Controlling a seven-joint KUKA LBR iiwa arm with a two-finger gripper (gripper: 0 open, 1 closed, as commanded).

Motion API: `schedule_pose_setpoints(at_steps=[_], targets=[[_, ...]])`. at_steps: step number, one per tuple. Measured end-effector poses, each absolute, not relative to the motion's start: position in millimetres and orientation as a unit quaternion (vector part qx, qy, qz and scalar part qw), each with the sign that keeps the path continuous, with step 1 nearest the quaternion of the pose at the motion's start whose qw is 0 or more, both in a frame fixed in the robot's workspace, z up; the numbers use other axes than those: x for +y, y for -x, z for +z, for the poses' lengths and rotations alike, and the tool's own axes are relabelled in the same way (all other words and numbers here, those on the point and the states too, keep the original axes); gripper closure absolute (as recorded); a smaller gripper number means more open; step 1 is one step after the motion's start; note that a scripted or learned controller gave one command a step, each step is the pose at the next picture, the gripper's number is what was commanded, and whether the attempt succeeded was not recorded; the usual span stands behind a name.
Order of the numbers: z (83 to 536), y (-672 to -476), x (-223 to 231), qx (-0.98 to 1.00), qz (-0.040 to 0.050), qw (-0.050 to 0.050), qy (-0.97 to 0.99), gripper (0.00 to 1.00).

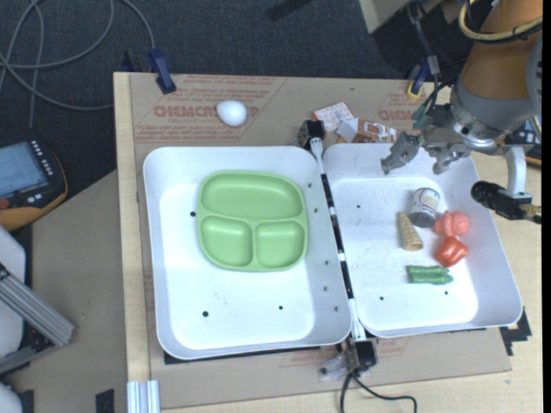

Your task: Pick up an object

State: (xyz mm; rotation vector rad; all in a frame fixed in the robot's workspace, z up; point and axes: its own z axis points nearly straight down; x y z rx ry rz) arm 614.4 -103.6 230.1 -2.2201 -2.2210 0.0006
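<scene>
Gripper (424, 156) sits over the far edge of the right bin (379, 312), fingers spread apart, nothing between them. One fingertip (392, 163) points down-left, the other finger is toward the right, both above the bin's upper rim area. Arm comes in from the upper right, orange band (508, 24) above the grey wrist.

Right bin holds the loose items, all in its right half and below the gripper: a small tin can (424, 206) lying tilted, a tan cone-shaped piece (410, 231) just left of and below the can, touching or nearly touching it. A pinkish-orange round item (453, 224) is just right of the can, a red pepper-like item (451, 250) right under it, the two look touching. A green pod-shaped item (429, 274) lies flat nearer the front, slightly apart from the rest.

Left bin (172, 312) holds a green divided plate (252, 219), three compartments, sitting flat toward the bin's far half.

Outside the bins, on the brown board (207, 101): a white egg-like ball (231, 112) behind the left bin, crumpled wrappers (344, 123) behind the seam between bins. A blue clamp (160, 70) grips the board's far left edge.
</scene>
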Motion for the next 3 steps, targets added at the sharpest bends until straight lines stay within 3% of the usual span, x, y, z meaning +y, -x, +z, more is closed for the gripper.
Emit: schedule_pose_setpoints(at_steps=[1,2,3], targets=[[148,-597.2,-146,-0.707,0.001,0.001,0.708,0.0],[100,-580.1,-146,-0.707,-0.0007,-0.001,0.707,0.0],[109,-580.2,-146,-0.707,-0.0009,-0.002,0.707,1.0]])
